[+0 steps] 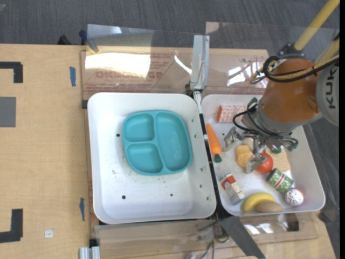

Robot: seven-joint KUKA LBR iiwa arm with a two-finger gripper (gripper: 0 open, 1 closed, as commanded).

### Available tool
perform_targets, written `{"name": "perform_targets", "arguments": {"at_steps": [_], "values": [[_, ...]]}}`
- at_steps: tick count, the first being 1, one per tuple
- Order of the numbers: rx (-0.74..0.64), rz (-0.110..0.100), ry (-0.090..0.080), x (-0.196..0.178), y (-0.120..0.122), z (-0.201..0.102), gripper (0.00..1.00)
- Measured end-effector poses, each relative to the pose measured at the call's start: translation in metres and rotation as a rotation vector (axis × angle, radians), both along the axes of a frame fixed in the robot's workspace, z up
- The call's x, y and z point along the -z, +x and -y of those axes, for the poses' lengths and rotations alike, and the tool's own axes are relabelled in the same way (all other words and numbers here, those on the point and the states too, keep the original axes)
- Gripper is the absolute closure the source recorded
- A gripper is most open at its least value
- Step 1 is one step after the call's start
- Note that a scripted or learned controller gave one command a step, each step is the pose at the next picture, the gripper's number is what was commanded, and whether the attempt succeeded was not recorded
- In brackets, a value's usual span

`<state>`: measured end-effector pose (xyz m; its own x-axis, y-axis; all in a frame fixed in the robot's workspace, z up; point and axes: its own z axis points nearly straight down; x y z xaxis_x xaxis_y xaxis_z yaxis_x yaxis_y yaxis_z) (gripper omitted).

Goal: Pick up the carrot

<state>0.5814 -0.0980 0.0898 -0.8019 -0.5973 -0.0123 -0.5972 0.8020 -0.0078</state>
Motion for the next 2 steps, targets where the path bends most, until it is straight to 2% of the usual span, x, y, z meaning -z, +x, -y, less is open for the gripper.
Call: {"name": "perform_targets", "arguments": {"at_steps": [1,2], "values": [[0.133,-0.003,0.002,0.0,0.005,-0.004,0.0],[0.203,-0.002,0.004,0.0,-0.014,0.004,0.0]]}}
